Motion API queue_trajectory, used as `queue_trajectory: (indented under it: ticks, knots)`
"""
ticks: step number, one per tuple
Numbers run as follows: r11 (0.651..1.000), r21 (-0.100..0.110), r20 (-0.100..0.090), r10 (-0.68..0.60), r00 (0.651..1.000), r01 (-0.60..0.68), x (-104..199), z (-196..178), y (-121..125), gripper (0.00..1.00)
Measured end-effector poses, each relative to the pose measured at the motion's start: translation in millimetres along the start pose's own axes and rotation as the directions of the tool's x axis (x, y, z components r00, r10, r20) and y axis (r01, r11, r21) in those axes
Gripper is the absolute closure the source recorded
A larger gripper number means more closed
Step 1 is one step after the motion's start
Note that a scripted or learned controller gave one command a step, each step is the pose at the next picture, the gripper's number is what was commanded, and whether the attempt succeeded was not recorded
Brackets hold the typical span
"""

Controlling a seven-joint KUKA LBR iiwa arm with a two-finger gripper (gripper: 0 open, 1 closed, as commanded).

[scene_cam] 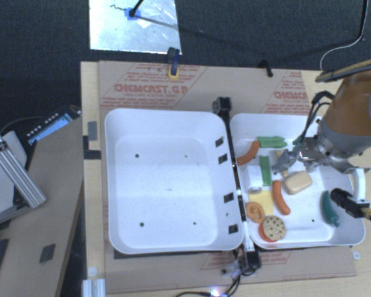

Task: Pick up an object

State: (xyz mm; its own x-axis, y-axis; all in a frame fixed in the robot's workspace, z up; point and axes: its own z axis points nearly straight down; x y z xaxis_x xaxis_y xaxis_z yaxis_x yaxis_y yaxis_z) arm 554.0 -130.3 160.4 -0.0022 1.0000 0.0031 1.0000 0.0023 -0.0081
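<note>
Two shallow white bins sat side by side on the worktop (93,184), over a brown sheet printed with red lettering. The left bin (167,181) showed its bare white floor with a few small dark dots. The right bin (340,231) held all the loose items.

Near its top edge lay a green block (271,142), and just left of it an orange sausage (248,153) leaned towards the divider between the bins. A slim green stick (265,169) stood lengthwise below the block. A beige, bread-like block (297,182) rested near the middle of the bin, with a second orange sausage (281,197) slanting just below and left of it. Lower down were an orange ring-shaped piece (255,211) and a round speckled cookie (273,228), close together. A dark green piece (329,208) lay towards the right wall, beside a black part of the rig.

The arm (352,113), grey with an orange band, reached in from the right. Its end effector (286,160) hung low over the upper middle of the right bin, between the green block and the beige block, close to the top of the green stick. Whether its fingers were apart or together could not be told, and nothing was seen between them.
</note>
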Motion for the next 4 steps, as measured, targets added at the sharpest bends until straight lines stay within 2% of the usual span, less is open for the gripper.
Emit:
queue_trajectory:
  ticks: [1,2,3,4]
  knots:
    - [1.0,-0.011,0.004,0.001,1.0,-0.001,32.5,62.9,-29.0,0.0]
    - [1.0,-0.007,0.002,0.003,1.0,-0.003,24.6,77.3,-68.0,0.0]
    - [1.0,-0.012,0.002,0.0,1.0,0.0,25.5,65.5,-65.0,1.0]
    - [1.0,-0.024,0.006,-0.006,1.0,0.007,37.7,-15.0,19.9,1.0]
